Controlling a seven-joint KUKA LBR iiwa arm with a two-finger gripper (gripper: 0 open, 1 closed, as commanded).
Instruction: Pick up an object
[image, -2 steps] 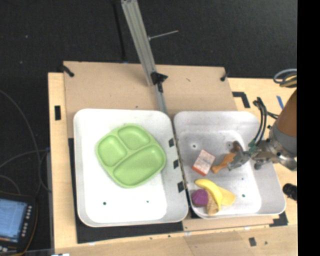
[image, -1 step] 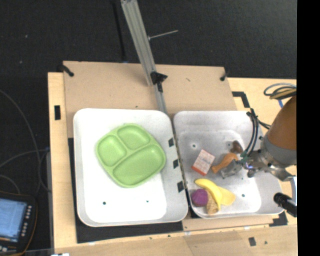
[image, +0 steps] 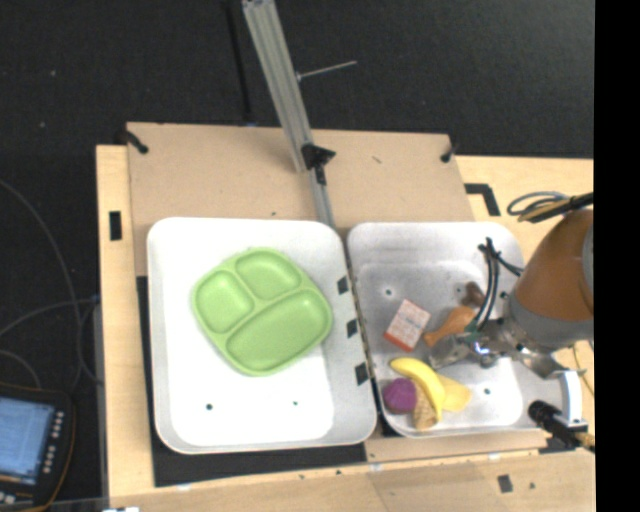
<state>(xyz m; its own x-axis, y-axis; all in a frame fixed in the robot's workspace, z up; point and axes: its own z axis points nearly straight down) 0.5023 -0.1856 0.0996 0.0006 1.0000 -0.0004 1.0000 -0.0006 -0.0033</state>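
1. Two bins share the bench, and the gripper (image: 472, 345) is low in the right bin (image: 420, 245), at about three o'clock of its floor; its fingers are lost in dark metal and cable, so whether they are apart or together cannot be told.
2. Just beside the gripper at nine o'clock lies an orange-brown object (image: 452, 323), tilted; contact between the two cannot be made out.
3. Farther toward nine o'clock sits a small box (image: 407, 322) with a pink and white pattern, apart from the orange-brown object.
4. At six o'clock of the gripper a banana (image: 428, 381) lies along the bin's near wall, and a purple ball (image: 399, 395) rests just beside its left end.
5. Behind the gripper at three o'clock rises the arm (image: 558, 290), with its orange band above the grey wrist.
6. Across the shared wall, the left bin (image: 250, 415) carries a green divided plate (image: 263, 310), three compartments, lying flat toward its centre.
7. Both bins rest on a tan wooden bench (image: 290, 170).
8. From twelve o'clock a metal pole (image: 285, 90) slants down to the gap between the bins.
9. Around the bench the floor (image: 60, 90) is dark, and a screen device (image: 30, 440) glows at eight o'clock.
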